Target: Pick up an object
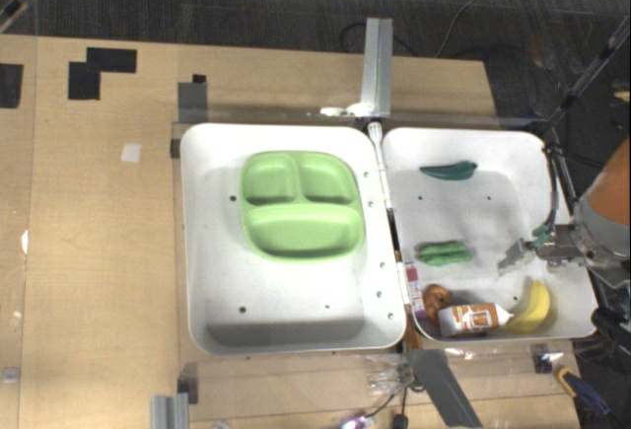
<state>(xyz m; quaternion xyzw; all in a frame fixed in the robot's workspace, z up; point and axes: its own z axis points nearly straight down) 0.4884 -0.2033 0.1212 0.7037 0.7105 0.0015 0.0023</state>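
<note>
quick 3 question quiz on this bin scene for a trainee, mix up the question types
1. True or false: the green divided plate lies in the right bin.
2. Which item lies nearest the gripper? A) banana B) dark green pepper C) divided plate
3. Fill in: the small carton lies along the right bin's ____ wall, beside the banana.

Key: 1. False, it lies in the left bin. 2. A. 3. Near (bottom of the view).
</note>
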